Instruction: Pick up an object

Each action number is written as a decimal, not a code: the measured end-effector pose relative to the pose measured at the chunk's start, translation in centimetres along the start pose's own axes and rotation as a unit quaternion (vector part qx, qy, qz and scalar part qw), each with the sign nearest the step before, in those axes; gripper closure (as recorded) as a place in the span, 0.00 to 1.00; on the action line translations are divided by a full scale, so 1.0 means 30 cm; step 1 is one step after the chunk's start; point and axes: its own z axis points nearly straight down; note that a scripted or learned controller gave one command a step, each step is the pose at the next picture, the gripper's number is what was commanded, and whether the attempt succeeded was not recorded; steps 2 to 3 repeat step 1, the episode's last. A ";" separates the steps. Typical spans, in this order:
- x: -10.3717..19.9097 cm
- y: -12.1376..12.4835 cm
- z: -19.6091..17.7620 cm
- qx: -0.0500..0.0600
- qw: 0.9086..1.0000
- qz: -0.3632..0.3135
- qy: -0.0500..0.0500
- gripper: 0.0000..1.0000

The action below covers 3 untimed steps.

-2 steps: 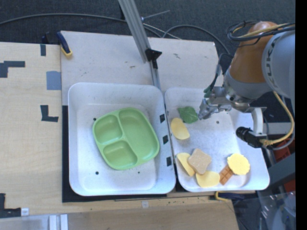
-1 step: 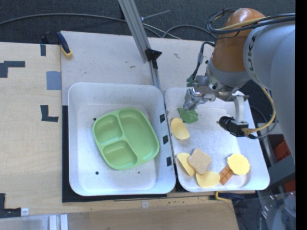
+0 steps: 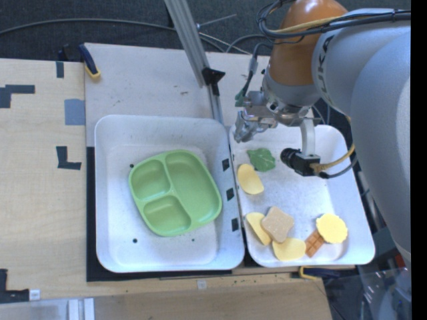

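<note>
My gripper (image 3: 245, 131) hangs over the far left corner of the right bin (image 3: 333, 139), just above and left of a green leaf-shaped piece (image 3: 261, 159). Nothing shows beneath it. A yellow oval piece (image 3: 250, 179) lies a little nearer, by the bin's left wall. Along the near side lie a tan toast slice (image 3: 277, 223), a yellow wedge (image 3: 256, 227), a yellow piece (image 3: 289, 249), a brown waffle stick (image 3: 313, 243) and a round yellow piece (image 3: 331, 229).
The left bin (image 3: 107, 179) holds a green divided tray (image 3: 175, 192). A slanted metal rail (image 3: 190, 39) runs down to the wall between the bins, close to the gripper. A black cable fitting (image 3: 297, 161) hangs over the right bin.
</note>
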 end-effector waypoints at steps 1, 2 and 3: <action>0.187 0.078 -0.011 0.000 1.000 0.000 0.000 1.00; 0.187 0.078 -0.011 0.000 1.000 0.000 0.000 1.00; 0.187 0.078 -0.011 0.000 1.000 0.000 0.000 1.00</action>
